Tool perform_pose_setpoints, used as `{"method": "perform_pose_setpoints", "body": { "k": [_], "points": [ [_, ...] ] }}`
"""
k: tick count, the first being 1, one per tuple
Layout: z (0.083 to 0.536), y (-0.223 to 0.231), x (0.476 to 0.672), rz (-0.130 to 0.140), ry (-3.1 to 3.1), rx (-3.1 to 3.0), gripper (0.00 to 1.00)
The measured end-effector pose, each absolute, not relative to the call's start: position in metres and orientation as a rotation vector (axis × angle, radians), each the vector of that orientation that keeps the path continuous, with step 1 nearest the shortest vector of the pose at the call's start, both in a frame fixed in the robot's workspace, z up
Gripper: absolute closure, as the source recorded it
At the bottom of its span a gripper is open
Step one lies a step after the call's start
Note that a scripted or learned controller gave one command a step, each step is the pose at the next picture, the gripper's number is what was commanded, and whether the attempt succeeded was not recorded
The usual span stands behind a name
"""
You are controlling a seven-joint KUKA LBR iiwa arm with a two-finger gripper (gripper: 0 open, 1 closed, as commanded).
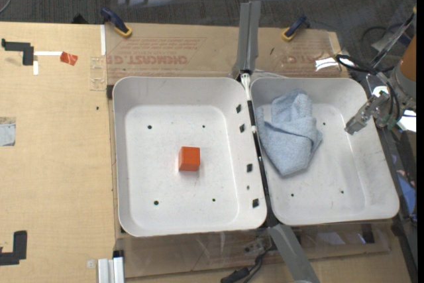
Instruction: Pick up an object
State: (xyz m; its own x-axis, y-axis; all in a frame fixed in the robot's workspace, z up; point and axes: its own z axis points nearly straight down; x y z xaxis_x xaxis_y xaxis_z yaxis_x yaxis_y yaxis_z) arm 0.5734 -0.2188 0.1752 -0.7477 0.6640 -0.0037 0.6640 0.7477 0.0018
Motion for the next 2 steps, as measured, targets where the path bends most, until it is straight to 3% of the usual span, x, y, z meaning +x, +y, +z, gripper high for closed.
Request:
{"method": "perform_pose_setpoints", "body": {
  "k": [2],
  "points": [
    [0.176, -0.222, 0.531, 0.001, 3.119, 0.339, 1.00]
  ]
}}
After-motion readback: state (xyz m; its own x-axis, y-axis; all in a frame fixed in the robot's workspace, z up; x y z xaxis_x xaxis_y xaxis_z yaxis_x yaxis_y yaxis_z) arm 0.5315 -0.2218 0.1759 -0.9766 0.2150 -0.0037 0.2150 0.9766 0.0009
